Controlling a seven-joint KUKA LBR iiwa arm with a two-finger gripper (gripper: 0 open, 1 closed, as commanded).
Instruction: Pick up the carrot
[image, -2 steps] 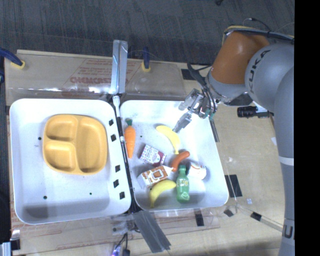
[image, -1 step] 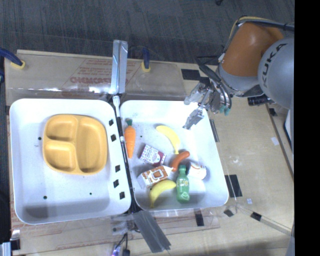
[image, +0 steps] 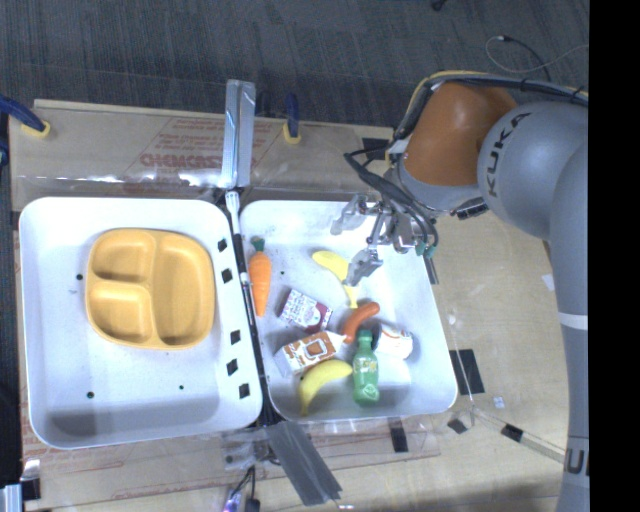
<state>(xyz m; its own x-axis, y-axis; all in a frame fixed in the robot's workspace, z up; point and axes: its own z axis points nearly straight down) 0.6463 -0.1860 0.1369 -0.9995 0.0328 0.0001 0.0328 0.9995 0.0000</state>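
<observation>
The carrot (image: 259, 281) lies in your right-hand bin (image: 428, 330), tight against its left wall, green top pointing up the frame and orange tip pointing down toward you. It rests alone on the white floor, clear of the other items.

Just to its right you see a small red-and-white carton (image: 303, 309), and below that a second carton (image: 310, 350) with brown markings. A yellow banana (image: 332, 264) lies near the bin's middle, with an orange-red sausage (image: 361, 317) just below it. Toward the near edge sit a second banana (image: 322, 381), a green bottle (image: 366, 371) standing beside it, and a white rounded item (image: 396, 343) just right of the bottle's cap.

Your gripper (image: 372, 252) hangs over the upper right part of that bin, near the first banana and well apart from the carrot. You cannot tell from this angle whether its jaws are spread or pressed together; nothing is visibly caught between them. The grey arm (image: 530, 170) with its orange band (image: 450, 135) reaches in from the right.

In your left-hand bin (image: 40, 330), 1 yellow divided tray (image: 152, 287) with 3 compartments sits upper centre.
</observation>
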